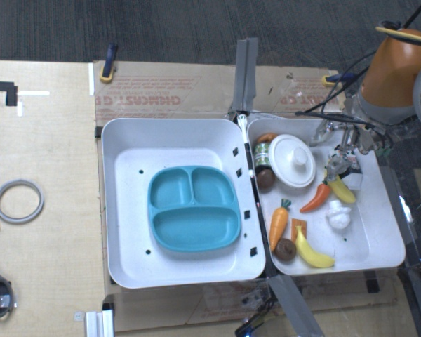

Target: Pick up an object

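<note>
The right bin (379, 248) holds several toy foods. A white lidded bowl (293, 160) sits at its back left, and an orange-red pepper (315, 198) lies in front of the bowl. An orange carrot (278, 221) lies by the left wall. A yellow banana (313, 253) rests at the front, and a second yellow piece (341, 190) lies near the right side. A white lump (338, 218) sits below that piece. My gripper (339, 163) hangs low over the bin's back right, just above the second yellow piece, with metal parts and cables around it.
The left bin (119, 209) carries a blue divided plate (194, 208). Two brown round pieces (265, 179) (285, 249) and a dark jar (262, 153) sit along the right bin's left side. A grey tape ring (17, 201) lies on the bench at far left.
</note>
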Controlling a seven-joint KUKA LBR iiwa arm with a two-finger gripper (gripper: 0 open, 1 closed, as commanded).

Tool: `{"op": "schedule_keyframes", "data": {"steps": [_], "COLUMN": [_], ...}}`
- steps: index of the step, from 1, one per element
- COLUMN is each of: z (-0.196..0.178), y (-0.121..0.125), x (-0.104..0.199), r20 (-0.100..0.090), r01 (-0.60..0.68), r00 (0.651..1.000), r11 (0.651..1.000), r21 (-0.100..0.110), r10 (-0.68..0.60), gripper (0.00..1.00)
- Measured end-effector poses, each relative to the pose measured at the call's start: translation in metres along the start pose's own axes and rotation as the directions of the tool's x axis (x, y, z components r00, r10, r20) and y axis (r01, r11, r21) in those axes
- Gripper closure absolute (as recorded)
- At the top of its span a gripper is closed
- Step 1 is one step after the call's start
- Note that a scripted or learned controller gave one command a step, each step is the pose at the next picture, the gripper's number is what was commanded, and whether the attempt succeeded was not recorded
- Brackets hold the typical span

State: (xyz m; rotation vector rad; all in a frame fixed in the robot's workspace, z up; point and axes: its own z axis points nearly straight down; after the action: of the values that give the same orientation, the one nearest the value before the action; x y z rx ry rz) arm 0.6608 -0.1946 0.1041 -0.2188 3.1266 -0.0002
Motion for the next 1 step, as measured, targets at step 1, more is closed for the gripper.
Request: {"op": "schedule_keyframes", "data": {"steps": [1], "z": [0.0103], "y": [-0.0108], "x": [0.0467], "r20": [-0.002], "r01": [0.031], "r00": [1.000], "r11": [1.000], "r21": [0.000], "r10": [-0.031], "gripper": [0.00]}}
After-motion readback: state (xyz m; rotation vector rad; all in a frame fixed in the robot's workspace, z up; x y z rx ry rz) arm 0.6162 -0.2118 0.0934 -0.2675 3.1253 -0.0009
